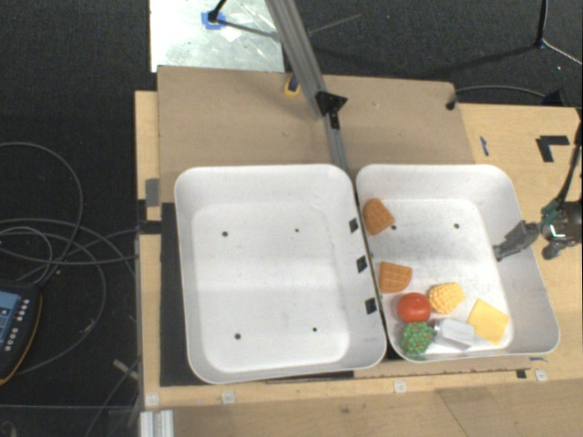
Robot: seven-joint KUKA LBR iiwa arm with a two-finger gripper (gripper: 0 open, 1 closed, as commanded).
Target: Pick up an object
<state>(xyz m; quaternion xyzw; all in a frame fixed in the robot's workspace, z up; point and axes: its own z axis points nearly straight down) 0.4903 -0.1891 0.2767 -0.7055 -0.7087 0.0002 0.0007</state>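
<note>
While hanging over the right bin's (pixel 510 198) far-right rim, claw (pixel 533 240) apart from toy foods; spread unclear.

Robotics lab, test-cell setup. Plywood bench (pixel 401 116) with two white bins (pixel 273 271) fixed left of gripper (pixel 528 237). Loose cables (pixel 55 235) on dark carpet floor (pixel 73 62), far left of gripper. Handheld control pendant (pixel 14 321) at far left edge. Metal stand pole (pixel 301 44) up-left of gripper.

One fixed camera looks down at a slant on both white bins (pixel 273 185) from above.
</note>
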